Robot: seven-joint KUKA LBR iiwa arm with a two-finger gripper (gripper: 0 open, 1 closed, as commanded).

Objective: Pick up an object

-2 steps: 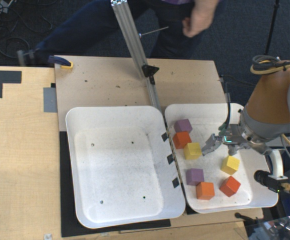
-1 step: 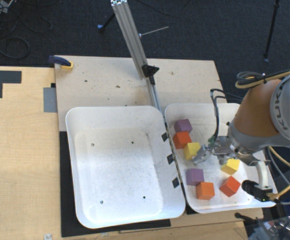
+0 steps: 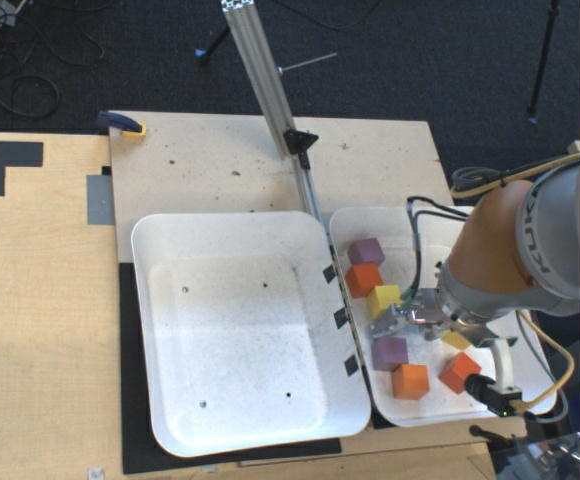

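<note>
My gripper [image 3: 402, 318] is low in the right bin [image 3: 422, 220], reaching in from the right under the orange wrist band. It sits right beside a yellow block [image 3: 383, 296] and just above a purple block [image 3: 390, 352]. Further back in the bin lie another purple block [image 3: 366, 251] and an orange block [image 3: 363, 278]. Near the front lie an orange block [image 3: 410, 380] and a red block [image 3: 460, 372]. A small yellow piece [image 3: 457, 340] peeks out under the wrist. I cannot see any block in the gripper's grasp.
The large left bin [image 3: 160, 238] lies next to the right one, with black clips along the shared wall. A slanted aluminium bar [image 3: 265, 73] rises behind the bins. Cables hang at the arm's right side.
</note>
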